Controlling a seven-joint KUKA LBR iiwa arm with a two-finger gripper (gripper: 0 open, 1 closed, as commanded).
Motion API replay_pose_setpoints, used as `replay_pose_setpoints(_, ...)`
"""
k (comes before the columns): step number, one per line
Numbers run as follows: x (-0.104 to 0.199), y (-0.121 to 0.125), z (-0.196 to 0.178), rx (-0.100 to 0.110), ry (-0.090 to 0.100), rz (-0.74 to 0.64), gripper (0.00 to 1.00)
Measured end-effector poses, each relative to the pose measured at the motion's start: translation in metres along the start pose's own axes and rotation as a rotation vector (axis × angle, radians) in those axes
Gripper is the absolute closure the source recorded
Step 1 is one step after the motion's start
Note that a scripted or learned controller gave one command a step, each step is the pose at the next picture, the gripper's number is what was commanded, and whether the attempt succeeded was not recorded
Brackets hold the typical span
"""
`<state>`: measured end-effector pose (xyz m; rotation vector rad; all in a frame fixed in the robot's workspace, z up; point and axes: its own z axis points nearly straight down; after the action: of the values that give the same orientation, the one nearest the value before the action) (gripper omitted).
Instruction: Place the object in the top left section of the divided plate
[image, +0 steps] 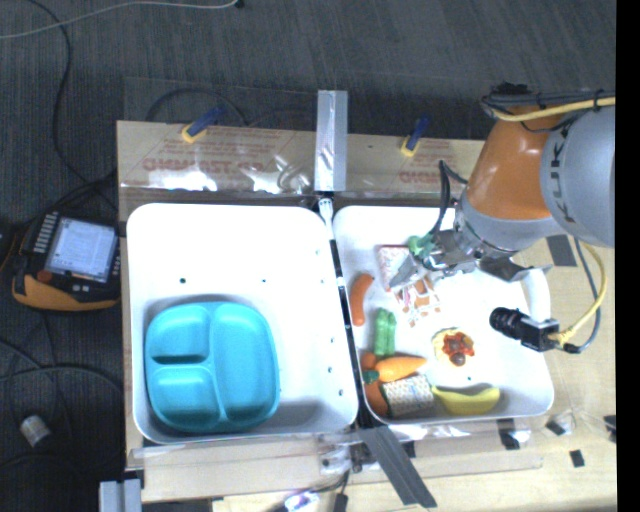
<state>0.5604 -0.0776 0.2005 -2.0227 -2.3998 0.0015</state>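
The tool (432, 252) sits low in the right bin (520, 395), near that bin's far edge and slightly toward the divider between the two bins. Whether it is wide, narrow or holding anything cannot be told from this slanted overhead view; the wrist covers it.

Just below the tool, touching or nearly so, lies a pale pink-and-white packet (408, 278), apparently the object being tried for. It looks tilted, its long axis running roughly from the bin's far edge toward the near edge.

Nearer the desk's front edge lie an orange sausage (359, 295), a green piece (384, 331), a carrot (400, 366) and a banana (466, 399).

The divided plate (211, 366) rests in the near-left corner of the left bin (230, 240), well apart from the tool, so the carry must cross the divider toward the plate's top left section (178, 337).
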Motion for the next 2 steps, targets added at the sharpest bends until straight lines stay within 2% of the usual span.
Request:
replay_pose_setpoints(1, 0.016, 0.033, 0.019, 0.003, -0.004, 0.498, 1.00)
replay_pose_setpoints(2, 0.072, 0.042, 0.019, 0.002, -0.005, 0.736, 1.00)
